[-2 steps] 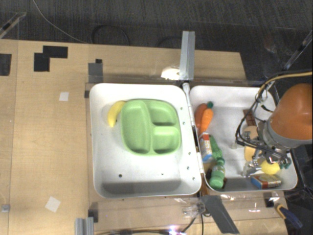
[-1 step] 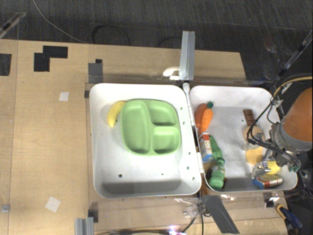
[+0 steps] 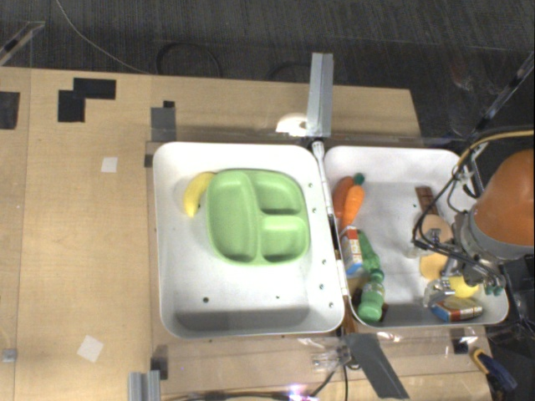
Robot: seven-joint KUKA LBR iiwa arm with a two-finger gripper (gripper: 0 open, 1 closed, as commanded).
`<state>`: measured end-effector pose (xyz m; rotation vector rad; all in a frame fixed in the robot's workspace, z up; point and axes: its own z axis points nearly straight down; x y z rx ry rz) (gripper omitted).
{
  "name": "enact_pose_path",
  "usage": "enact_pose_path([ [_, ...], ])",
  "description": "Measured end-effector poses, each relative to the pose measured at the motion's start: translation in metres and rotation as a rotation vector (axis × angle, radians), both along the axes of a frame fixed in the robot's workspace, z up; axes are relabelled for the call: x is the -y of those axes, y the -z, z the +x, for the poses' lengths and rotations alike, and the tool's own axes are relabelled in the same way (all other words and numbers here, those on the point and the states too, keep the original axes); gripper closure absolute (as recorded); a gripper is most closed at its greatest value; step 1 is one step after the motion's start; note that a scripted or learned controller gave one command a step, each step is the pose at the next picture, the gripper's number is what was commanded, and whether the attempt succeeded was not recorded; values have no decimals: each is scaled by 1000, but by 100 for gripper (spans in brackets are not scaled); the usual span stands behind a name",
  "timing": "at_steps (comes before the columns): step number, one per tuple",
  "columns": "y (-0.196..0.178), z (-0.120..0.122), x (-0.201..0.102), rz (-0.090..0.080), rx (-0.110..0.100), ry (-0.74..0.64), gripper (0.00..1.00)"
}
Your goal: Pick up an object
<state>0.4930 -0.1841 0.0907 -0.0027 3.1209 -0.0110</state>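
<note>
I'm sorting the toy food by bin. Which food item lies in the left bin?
The banana, yellow, beside the green divided plate; the carrot lies in the right bin.

The tool [image 3: 458, 284] sits low among small objects [image 3: 451, 301] crowding the right bin's near corner. Left of it, bare white floor [image 3: 393, 241] lies open — until the carrot [image 3: 349, 204] and bottles [image 3: 368, 286] lining the divider.
</note>
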Motion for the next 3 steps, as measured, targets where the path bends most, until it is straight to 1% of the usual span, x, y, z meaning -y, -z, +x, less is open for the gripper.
enact_pose_path([
  [1, 0, 1, 3, 3, -1, -23, 0],
  [3, 0, 4, 19, 2, -4, -184, 0],
])
